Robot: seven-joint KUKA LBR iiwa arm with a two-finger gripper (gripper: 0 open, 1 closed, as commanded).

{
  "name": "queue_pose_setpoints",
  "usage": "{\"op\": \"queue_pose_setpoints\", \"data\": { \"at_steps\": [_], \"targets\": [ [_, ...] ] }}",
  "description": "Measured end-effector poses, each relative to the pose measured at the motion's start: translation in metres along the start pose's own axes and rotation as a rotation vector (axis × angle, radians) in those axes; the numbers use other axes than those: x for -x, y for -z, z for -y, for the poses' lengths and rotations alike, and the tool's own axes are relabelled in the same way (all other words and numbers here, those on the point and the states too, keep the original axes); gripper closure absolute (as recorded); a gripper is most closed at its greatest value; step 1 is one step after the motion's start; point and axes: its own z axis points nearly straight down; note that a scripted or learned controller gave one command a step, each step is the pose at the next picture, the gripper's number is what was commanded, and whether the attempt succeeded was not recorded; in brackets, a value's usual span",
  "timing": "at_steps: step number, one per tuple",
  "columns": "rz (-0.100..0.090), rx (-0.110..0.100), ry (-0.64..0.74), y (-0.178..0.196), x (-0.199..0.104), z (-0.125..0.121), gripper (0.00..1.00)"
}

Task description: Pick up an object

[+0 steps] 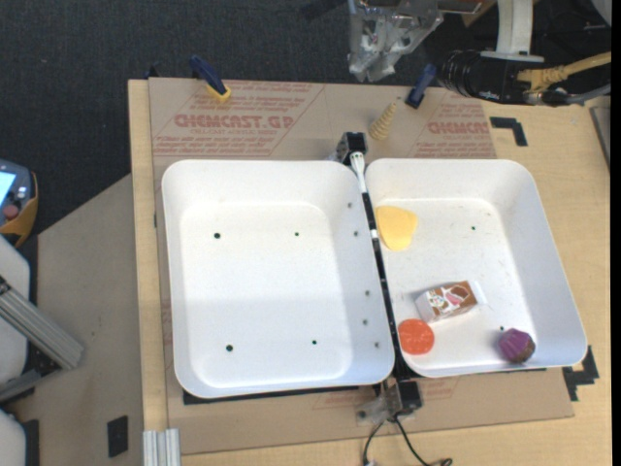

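Note:
Four objects lie in the right bin. A pale yellow piece rests near its left wall. Toward the front lies a small brown and white packet, and an orange-red disc sits in the front left corner. At the front right is a purple ball. My gripper hangs high beyond the back edge of the bench, above the gap between the two bins, far from every object and with nothing in it.
The left bin stands beside the right one, and a black clip joins them at the back. Blue clamps hold the cardboard base. A small coil lies behind the right bin.

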Motion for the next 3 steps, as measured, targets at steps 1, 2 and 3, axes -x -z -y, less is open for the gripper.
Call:
{"op": "queue_pose_setpoints", "data": {
  "at_steps": [1,2,3],
  "targets": [
    [0.000,0.000,0.001,0.000,-0.015,0.020,1.00],
    [-0.001,0.001,-0.001,0.001,-0.001,0.064,1.00],
    [0.000,0.000,-0.002,0.000,0.013,0.098,1.00]
  ]
}}
